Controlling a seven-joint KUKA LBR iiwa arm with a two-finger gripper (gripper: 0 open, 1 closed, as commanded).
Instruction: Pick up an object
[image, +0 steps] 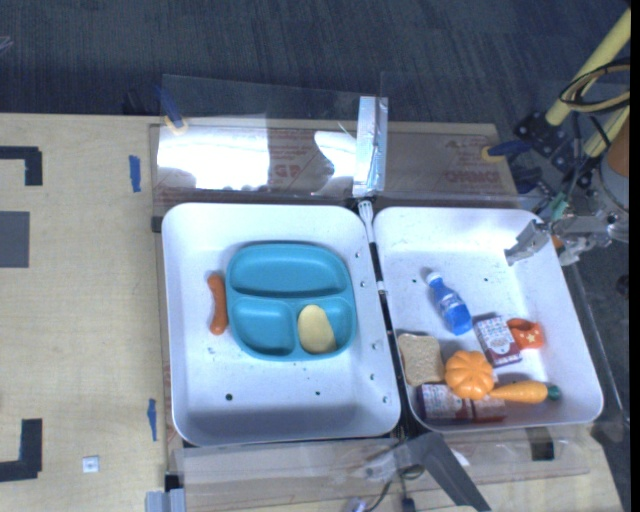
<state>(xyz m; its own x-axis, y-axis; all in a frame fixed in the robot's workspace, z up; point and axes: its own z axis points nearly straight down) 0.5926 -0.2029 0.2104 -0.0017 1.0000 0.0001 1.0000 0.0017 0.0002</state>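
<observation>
Currently, my gripper (540, 236), hold undeterminable, hangs over the right bin's (590, 385) far rim, beyond the blue bottle (451, 304).

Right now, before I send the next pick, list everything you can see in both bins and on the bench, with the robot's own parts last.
left bin: 1, white, left half of bench
right bin: 1, white, right half of bench
tray: 1, blue, compartmented, middle of left bin
yellow oval item: 1, in tray's lower right compartment
sausage: 1, orange, left bin, just left of tray
bottle: 1, blue, middle of right bin
pumpkin: 1, orange, right bin, near front
bread slice: 1, tan, left of pumpkin
carrot: 1, orange, right of pumpkin
small packet: 1, red and white, above carrot
hand: 1, grey, over right bin's far right corner, fingers unclear
</observation>
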